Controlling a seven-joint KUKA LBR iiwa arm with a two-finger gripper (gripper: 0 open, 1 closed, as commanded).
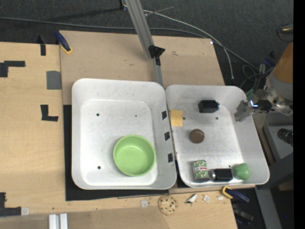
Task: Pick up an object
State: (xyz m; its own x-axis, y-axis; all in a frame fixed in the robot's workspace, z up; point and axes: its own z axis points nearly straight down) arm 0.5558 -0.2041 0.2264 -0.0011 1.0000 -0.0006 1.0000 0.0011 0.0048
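Bench bins (86, 94): green bowl (134, 155) left, small items right; pincer (248, 106) state seemingly indiscernible.

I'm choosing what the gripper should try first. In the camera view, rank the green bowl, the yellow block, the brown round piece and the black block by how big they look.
Largest to smallest:
1. green bowl, by far
2. black block and yellow block, too alike to rank
3. brown round piece, slightly smaller
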